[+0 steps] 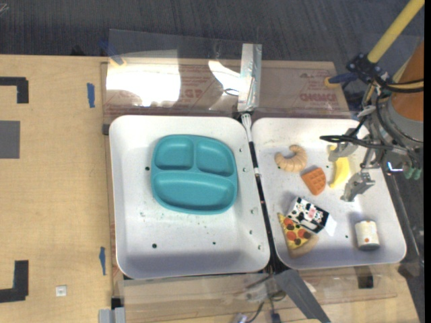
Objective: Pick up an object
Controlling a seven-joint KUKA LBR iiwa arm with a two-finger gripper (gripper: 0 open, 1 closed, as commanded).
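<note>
a: the gripper (355,186) hangs over the right bin (394,251), near its right side, at the end of a grey arm (397,130) that comes in from the right with an orange band showing at the frame edge.

b: is it spread or pinching something?

a: i cannot tell. the tip is small and partly tangled with cables, so how it is set is unclear. nothing can be seen gripped at the tip.

b: what lies around it?

a: just left of it, a yellow banana-like piece (339,170), standing roughly along the near-far line. left of that, an orange waffle-patterned square (313,180), and further left and a bit farther back, a tan croissant (291,159).

b: and toward the near side?

a: a small white cylinder (366,233) sits near the right near corner of the bin, nearer than the gripper and apart from it. left of it, a black-and-white patterned block (310,214) lies tilted, touching or overlapping a pizza slice (295,234) that points toward the far left.

b: the other bin?

a: the left bin (135,247) holds a teal divided plate (194,173) with three compartments, sitting toward the far middle. dark specks dot the bin floor around it.

b: beyond the bins?

a: a clear plastic sheet (175,79) with a strip of silver tape (250,76) lies on the far side, and a yellow pole (399,22) slants up at the far right.
</note>
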